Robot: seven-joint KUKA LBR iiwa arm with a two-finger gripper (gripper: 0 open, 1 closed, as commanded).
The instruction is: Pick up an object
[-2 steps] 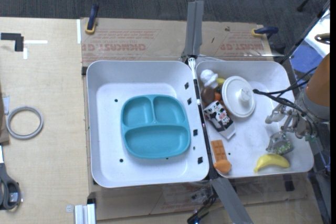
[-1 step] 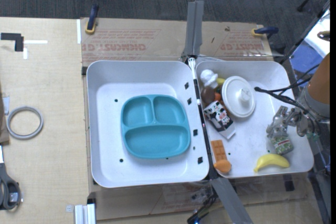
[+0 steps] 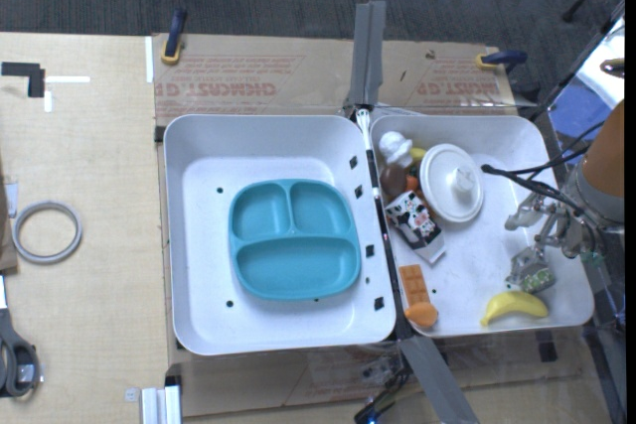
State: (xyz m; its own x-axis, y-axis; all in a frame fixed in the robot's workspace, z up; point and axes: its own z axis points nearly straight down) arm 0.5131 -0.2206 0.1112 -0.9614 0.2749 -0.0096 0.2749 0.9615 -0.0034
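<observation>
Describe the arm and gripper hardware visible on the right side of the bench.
The gripper is bare silvery-grey metal, thin linkage-style fingers on a small metal body. Black cables loop across above it. Behind, at the frame's right edge, sits the arm's orange band, with a grey wrist section just below it.

Bright even light, soft shadows; sharp focus, slight glare

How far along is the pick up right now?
Done: the gripper is low in the right bin, just above the banana. In hand: I can't tell if anything is held; the fingertips blur into something small and greenish. Left: the banana, the white lid and the bottle lie in the bin, none lifted.
</observation>
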